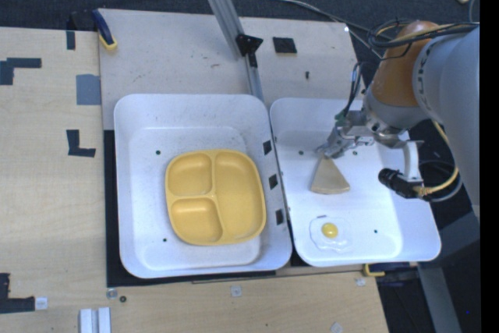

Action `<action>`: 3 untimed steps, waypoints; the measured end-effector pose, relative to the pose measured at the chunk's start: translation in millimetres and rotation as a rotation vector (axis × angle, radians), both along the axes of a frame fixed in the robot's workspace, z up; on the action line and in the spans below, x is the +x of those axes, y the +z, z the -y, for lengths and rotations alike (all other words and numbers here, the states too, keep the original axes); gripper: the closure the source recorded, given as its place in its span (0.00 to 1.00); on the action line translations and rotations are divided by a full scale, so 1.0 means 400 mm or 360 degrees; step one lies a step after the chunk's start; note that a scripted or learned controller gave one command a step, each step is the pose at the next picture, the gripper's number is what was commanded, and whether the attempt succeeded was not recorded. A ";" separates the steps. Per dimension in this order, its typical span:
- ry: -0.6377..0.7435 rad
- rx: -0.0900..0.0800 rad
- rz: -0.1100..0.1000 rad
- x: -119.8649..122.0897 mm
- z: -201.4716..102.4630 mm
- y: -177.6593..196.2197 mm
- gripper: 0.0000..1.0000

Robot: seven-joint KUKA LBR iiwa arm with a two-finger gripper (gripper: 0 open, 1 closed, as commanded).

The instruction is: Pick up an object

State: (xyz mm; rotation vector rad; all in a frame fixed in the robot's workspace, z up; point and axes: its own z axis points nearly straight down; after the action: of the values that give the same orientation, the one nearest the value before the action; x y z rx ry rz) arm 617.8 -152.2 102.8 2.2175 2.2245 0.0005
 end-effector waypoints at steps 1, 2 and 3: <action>-0.0002 0.0000 0.0006 0.005 -0.009 0.158 1.00; -0.0002 -0.0001 0.0005 0.007 -0.010 0.278 1.00; 0.0007 0.0003 0.0000 0.027 -0.159 0.304 1.00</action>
State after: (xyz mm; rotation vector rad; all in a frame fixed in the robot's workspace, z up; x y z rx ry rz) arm 628.5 -88.5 224.2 2.2139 2.2301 0.0022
